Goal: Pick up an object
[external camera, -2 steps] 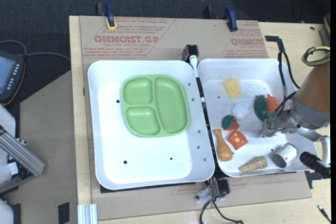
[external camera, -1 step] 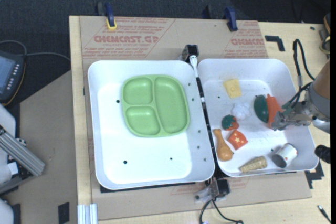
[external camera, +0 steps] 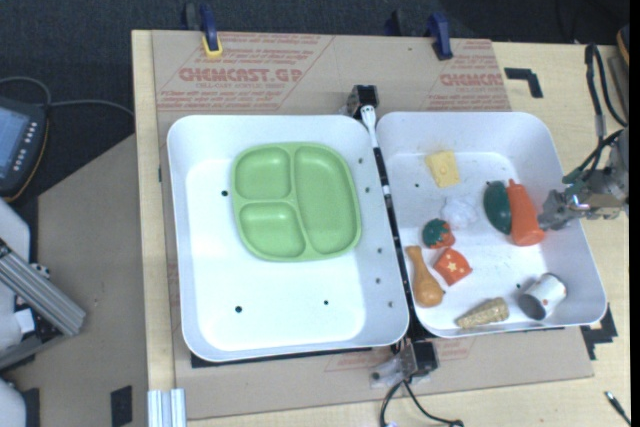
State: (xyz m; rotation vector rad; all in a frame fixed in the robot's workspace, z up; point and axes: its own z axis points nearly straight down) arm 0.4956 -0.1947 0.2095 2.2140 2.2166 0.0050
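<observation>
Gripper at the right bin's edge, nothing lifted yet

The grey two-finger gripper (external camera: 556, 211) sits low at the right white bin (external camera: 520, 130), just beside the orange carrot-shaped toy with a dark green top (external camera: 522, 214); whether its hand is released or clenched cannot be told. Every object lies in the bin, so the grasp and lift seem left to do. The green divided plate (external camera: 297, 201) rests in the left white bin (external camera: 200, 245).
</observation>
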